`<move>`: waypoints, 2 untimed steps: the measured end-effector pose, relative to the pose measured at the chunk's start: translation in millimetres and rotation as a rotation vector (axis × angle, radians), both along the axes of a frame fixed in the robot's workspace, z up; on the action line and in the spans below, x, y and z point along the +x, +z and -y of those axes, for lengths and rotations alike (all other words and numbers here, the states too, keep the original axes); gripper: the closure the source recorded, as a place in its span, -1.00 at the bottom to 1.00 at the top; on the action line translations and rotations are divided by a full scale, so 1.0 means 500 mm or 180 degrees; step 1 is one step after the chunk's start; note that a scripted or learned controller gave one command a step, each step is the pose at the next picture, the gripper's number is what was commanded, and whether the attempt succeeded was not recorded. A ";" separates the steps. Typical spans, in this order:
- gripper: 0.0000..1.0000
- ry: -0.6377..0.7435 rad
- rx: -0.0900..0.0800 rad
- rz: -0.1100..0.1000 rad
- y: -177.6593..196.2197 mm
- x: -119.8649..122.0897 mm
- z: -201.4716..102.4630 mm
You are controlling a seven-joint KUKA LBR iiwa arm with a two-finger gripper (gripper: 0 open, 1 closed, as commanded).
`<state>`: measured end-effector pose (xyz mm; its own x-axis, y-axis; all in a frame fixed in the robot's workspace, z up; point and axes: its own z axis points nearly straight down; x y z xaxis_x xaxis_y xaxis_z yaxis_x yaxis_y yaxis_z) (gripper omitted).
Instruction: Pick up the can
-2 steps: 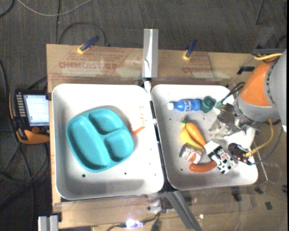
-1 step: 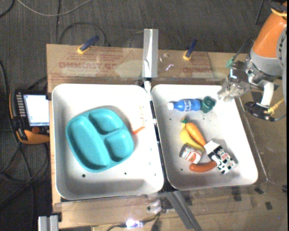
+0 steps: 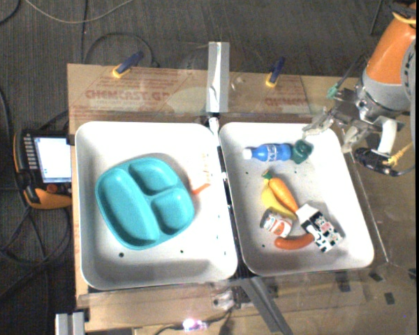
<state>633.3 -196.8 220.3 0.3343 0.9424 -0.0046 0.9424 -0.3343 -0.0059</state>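
A grey KUKA arm [image 3: 394, 54] with an orange band above the wrist reaches in from the right and hangs over the upper right corner of the right-hand white bin [image 3: 356, 257], its gripper [image 3: 320, 124] just beyond the bin's top edge and beside a small teal object [image 3: 304, 151]. How the tool stands, apart or together, cannot be told from this slanted view.

The can [image 3: 276, 223], small, with a white and orange-red label, lies in the lower middle of that bin, touching a yellow banana [image 3: 271, 198] and an orange carrot [image 3: 284, 192] above it. A red sausage-shaped piece [image 3: 293, 242] lies just below the can, and a black-and-white spotted carton [image 3: 319, 228] sits just to its right. A blue plastic bottle [image 3: 269, 152] with a white cap lies on its side near the bin's top, well apart from the can.

The left-hand white bin [image 3: 91, 264] holds a turquoise divided plate [image 3: 146, 199], with a thin orange item [image 3: 200, 186], possibly a small tool, beside its right rim.
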 end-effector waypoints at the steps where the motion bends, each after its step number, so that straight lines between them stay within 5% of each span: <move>1: -1.00 0.0554 0.0015 0.0006 -0.256 -0.060 -0.003; 2: -1.00 -0.0358 -0.0025 -0.0010 -0.265 -0.022 -0.085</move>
